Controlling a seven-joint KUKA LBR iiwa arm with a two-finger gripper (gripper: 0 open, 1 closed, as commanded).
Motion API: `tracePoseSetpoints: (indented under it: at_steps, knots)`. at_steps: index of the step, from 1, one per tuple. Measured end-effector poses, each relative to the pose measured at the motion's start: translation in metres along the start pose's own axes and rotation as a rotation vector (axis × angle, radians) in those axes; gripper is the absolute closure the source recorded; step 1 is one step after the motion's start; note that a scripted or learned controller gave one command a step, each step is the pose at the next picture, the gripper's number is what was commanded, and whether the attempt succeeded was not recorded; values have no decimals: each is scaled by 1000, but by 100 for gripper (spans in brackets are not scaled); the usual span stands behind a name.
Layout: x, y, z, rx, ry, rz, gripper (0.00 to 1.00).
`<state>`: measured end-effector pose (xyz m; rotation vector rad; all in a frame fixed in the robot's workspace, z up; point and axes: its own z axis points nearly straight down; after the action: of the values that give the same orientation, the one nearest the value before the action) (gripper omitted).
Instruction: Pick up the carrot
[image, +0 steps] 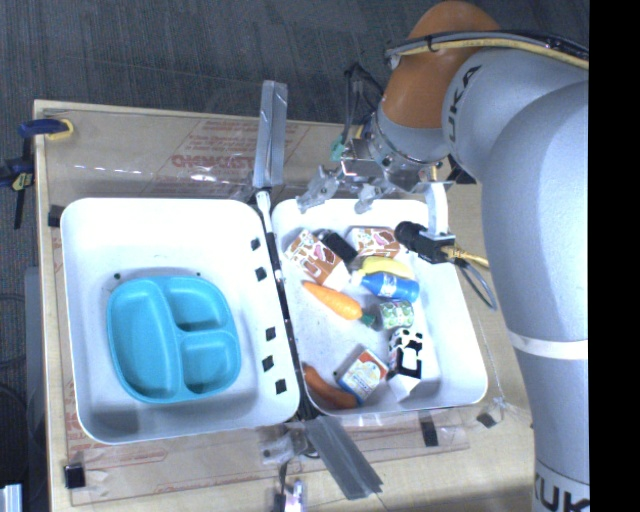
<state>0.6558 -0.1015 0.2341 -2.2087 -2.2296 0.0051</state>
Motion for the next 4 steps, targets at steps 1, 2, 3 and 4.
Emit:
tracePoseSetpoints:
  at_steps: [1, 2, 3, 4]
  knots:
    - [-16, -115, 68, -1, 0, -387, 0]
    - [-38, -85, 144, 1, 1, -456, 0]
    - [-96, -91, 142, -5, -2, -454, 0]
    - [-96, -91, 132, -4, -3, -458, 100]
